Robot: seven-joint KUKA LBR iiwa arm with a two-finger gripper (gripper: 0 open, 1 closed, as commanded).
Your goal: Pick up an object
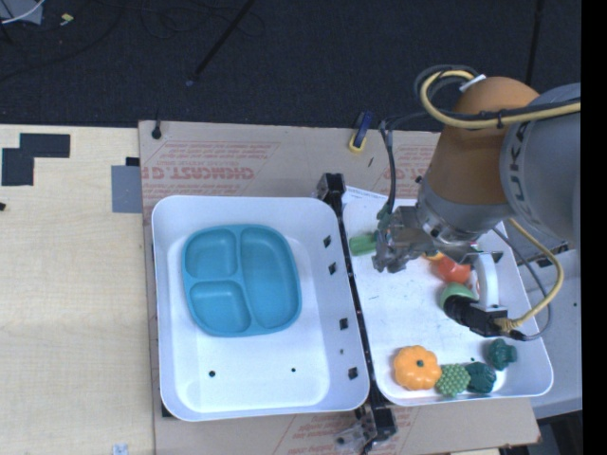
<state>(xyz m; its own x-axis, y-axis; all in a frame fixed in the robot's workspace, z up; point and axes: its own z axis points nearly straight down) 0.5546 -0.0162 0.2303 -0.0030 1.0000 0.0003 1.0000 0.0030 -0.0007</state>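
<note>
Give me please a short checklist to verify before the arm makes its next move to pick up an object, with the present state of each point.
1. Gripper is over the right bin: ok, near its upper left part.
2. An object between the fingers: cannot tell.
3. Objects are there to pick: ok. Green piece, orange-red piece, pumpkin, broccoli.
4. Closest target: green piece beside the gripper; contact cannot tell.
5. Room to come down: not ok for sure, the bin wall is close.
6. Blue plate in the left bin is out of the way: ok.
</note>
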